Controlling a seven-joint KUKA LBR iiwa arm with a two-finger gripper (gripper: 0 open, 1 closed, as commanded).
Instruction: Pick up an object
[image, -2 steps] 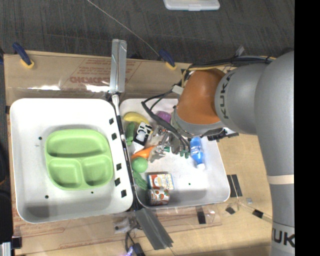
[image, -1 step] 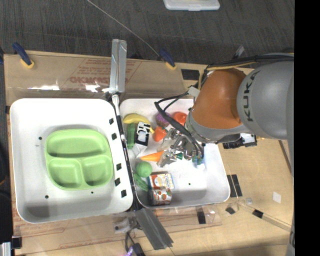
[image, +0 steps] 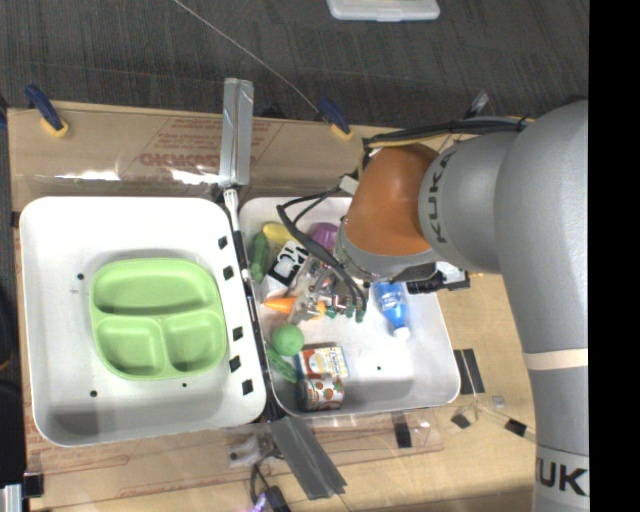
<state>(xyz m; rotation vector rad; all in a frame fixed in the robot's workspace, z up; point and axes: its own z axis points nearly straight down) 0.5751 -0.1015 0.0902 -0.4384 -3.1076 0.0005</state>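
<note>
- Over the right-hand shallow white bin (image: 430, 372), the grey KUKA arm (image: 520, 210) with its orange wrist band reached in from the right, its gripper (image: 330, 288) lowered into a cluster of small items at the bin's left side.
- Whether the fingers were apart or together could not be told: wrist, cables and clutter covered them, and nothing was visibly clamped between them.
- Packed around the gripper lay a yellow plastic piece (image: 275, 238), a black-and-white printed item (image: 288, 260), a purple object (image: 326, 236) and an orange carrot-shaped toy (image: 283, 302).
- Just beside, a small blue-and-white bottle (image: 394, 308) lay on its side on bare bin floor; nearer the front wall sat a green ball (image: 288, 340) and a red-labelled printed carton (image: 322, 376).
- Judged as targets, these looked light, stiff plastic toys; the ball would likely roll or slip, while the bottle probably offered the surest hold across its narrow body.
- Crowding near the divider seemed the main risk, with neighbours liable to be nudged.
- Beside it, the left white bin (image: 50, 300) held a light green three-compartment plastic tray (image: 155, 318), well apart from the gripper.
</note>
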